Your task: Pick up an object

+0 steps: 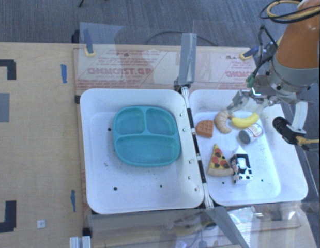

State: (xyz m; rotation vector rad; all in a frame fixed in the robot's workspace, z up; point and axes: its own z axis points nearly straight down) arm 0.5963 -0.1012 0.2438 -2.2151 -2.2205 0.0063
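Wooden bench [35, 154], two white bins [149, 198], grey carpet [46, 9] behind

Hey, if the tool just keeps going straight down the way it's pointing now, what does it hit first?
Most likely the banana. The tool points down into the right bin, just above the banana's upper edge, with the croissant close to the left. Depth is hard to judge from this slanted view, so it could instead land on the bin floor beside them.

Teal divided plate [147, 136], yellow banana [245, 120], orange-brown waffle [204, 128], black-and-white cow toy [242, 169], white bins [97, 138].
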